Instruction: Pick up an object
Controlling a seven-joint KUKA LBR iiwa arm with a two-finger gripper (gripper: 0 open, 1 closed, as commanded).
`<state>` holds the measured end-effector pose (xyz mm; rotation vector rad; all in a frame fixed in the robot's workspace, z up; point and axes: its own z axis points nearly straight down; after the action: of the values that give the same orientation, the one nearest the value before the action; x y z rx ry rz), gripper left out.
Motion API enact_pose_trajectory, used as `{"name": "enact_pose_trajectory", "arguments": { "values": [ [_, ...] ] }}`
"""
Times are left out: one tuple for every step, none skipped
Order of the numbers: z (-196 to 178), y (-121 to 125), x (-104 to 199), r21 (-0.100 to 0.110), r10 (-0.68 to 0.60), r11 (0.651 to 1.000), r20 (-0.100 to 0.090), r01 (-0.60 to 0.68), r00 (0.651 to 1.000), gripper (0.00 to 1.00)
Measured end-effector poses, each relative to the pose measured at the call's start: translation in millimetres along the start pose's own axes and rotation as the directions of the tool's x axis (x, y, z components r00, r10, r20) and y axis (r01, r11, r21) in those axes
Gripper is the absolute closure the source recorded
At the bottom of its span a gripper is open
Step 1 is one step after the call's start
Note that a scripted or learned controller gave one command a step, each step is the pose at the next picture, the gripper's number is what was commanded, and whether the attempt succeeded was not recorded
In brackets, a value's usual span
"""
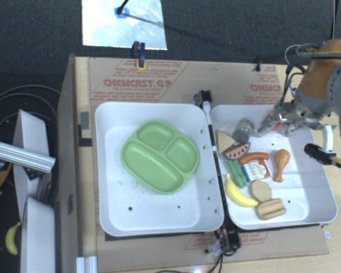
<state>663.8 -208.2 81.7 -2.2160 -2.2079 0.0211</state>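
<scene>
**Ana:** Across the desk sit two shallow white bins side by side. What is in each?

**Ben:** The left bin has a green divided plate lying flat near its middle. The right bin holds a loose heap of toy food: a banana, a watermelon slice, a sausage, a chicken drumstick, a bread roll, a round biscuit and a small printed packet.

**Ana:** Why are they bunched like that?

**Ben:** They look dropped there, some touching, so any one could be picked.

**Ana:** Where is the arm?

**Ben:** It reaches in from the right. Its end effector hangs over the far right corner of the right bin, just beyond the drumstick and beside a small greyish object.

**Ana:** Is it holding anything?

**Ben:** Nothing shows between the fingers. I cannot tell whether they are spread or pressed together; the tip is too small and blurred.

**Ana:** So the pick?

**Ben:** Not yet done, I judge; every item lies in the bin.
</scene>
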Motion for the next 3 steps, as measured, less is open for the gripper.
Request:
{"name": "enact_pose_trajectory", "arguments": {
  "values": [
    [-1,0,14,0.000,-0.002,1.000,0.003,0.002,1.000,0.00],
    [0,0,9,-0.001,0.000,1.000,0.000,0.000,1.000,0.00],
    [-4,5,4,-0.020,-0.005,1.000,-0.001,0.005,1.000,0.00]
  ]
}}
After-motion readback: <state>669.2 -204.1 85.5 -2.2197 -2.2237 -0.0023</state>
